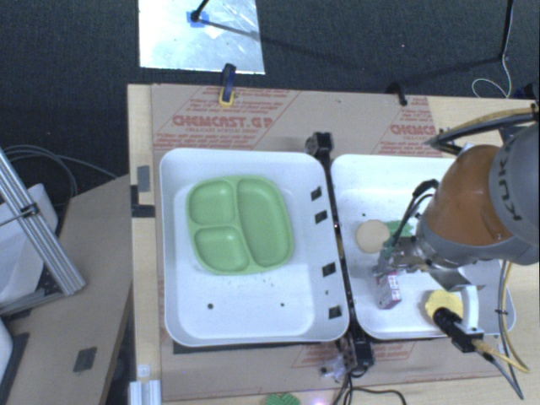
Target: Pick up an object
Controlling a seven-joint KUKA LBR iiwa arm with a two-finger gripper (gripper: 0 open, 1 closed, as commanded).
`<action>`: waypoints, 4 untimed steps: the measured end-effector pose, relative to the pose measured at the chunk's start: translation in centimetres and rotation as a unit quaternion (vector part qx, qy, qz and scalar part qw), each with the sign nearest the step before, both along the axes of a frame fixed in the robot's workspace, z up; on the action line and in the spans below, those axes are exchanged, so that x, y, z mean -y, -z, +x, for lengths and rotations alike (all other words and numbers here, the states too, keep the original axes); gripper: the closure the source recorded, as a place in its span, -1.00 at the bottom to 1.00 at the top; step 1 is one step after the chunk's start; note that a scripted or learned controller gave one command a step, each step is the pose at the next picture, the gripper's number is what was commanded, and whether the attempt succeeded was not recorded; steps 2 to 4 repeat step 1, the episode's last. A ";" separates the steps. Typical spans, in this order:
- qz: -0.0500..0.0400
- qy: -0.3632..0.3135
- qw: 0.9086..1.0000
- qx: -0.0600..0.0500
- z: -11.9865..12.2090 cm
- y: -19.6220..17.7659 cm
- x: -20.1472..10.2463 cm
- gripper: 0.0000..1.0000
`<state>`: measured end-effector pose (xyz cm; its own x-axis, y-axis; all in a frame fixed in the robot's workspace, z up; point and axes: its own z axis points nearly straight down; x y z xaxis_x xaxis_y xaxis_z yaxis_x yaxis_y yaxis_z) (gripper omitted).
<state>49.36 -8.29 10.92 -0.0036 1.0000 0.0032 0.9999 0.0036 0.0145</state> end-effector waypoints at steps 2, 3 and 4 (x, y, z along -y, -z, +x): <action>-0.001 -0.004 1.000 -0.001 5.8 -8.0 -5.5 1.00; -0.001 -0.004 1.000 -0.001 5.8 -8.0 -5.5 1.00; -0.001 -0.004 1.000 -0.001 5.8 -8.0 -5.5 1.00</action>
